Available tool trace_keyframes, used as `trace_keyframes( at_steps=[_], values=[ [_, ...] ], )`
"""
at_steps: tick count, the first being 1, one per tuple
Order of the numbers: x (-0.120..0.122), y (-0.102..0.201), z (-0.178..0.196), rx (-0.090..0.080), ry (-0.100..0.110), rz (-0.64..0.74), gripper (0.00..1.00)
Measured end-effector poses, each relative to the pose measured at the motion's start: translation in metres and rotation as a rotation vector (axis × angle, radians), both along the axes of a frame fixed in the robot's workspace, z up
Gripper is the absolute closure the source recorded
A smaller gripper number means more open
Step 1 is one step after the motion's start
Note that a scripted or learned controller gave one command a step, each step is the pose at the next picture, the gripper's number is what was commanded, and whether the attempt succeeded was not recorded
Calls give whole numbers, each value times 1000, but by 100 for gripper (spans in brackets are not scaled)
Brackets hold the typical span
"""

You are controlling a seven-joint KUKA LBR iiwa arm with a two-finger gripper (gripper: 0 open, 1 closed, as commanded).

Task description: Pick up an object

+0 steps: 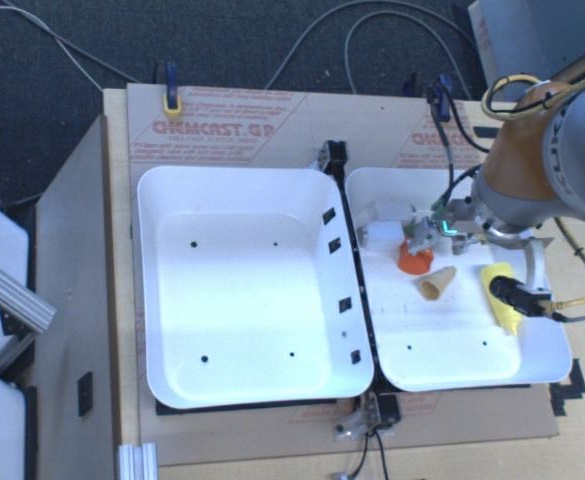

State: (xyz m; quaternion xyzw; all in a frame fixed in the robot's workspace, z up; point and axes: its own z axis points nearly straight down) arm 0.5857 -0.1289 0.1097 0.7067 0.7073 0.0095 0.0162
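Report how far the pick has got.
Done: the arm has reached over the right bin, with the tool low near the orange object. In hand: nothing visibly; whether the tool has hold of anything cannot be told. Left: grasp and lift. The orange object, the tan cone, the yellow object and the white block all lie on the bin floor.

The arm (552,158) is cut off by the right edge, so its upper part goes unseen. Its wrist covers the gripper (434,230); whether it holds anything cannot be told. A small white object (380,234) beside it is too blurred to identify. The wrist overlaps part of the right bin's (472,373) far rim. A yellow object (500,290) is partly covered by a black piece.
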Motion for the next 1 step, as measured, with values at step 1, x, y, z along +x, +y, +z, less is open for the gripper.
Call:
trace_keyframes(
  at_steps=[1],
  values=[
    [-4, 17, -23, 9, 30, 1, 0]
  ],
)
